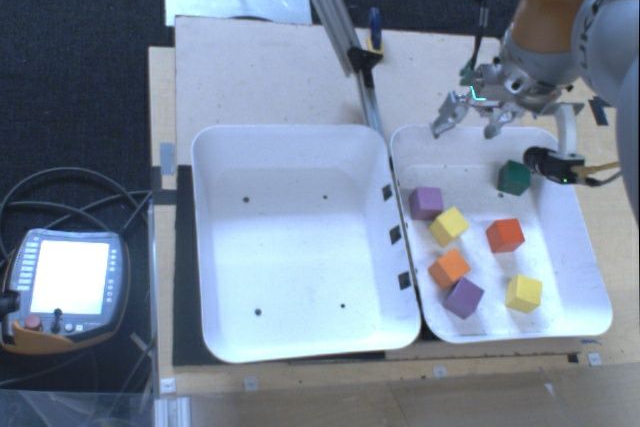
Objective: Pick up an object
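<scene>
Gripper (472,122): you are seeing its fingers spread, holding nothing.
Blocks: all lying in right bin (590,255).
Remaining: you are still needing a grasp.

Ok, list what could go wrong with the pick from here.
1. The gripper hangs over the right bin's far rim, so a straight descent may hit the rim rather than a block.
2. The orange block and purple block touch, so closing on one may shove the other.
3. The green block sits near the bin wall, leaving little room.
</scene>
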Robot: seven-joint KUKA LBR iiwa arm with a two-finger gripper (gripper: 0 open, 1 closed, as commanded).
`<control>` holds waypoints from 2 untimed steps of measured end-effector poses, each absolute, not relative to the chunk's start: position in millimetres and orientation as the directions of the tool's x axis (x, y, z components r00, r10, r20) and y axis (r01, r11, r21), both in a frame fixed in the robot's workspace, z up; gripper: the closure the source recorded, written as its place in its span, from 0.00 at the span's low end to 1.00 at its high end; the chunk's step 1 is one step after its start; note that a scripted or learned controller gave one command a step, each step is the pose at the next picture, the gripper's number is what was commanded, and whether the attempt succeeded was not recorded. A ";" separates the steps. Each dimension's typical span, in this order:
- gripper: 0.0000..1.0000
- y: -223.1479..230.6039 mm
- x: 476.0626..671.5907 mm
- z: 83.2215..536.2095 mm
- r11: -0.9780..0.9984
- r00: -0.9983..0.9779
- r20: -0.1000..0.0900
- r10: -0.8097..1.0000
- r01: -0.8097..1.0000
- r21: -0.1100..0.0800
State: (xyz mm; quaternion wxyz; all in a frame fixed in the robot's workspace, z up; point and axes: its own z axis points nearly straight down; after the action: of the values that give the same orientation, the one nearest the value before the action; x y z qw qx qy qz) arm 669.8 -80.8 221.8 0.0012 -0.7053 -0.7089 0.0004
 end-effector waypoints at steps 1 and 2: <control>0.00 -81.1 670.6 224.5 0.006 -0.006 0.000 1.000 1.000 0.002; 0.00 -84.0 678.6 178.6 0.005 -0.005 -0.001 1.000 1.000 -0.002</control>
State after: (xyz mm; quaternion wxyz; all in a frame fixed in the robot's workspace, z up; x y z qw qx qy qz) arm 678.6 -84.0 178.6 0.0004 -0.7053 -0.7089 0.0009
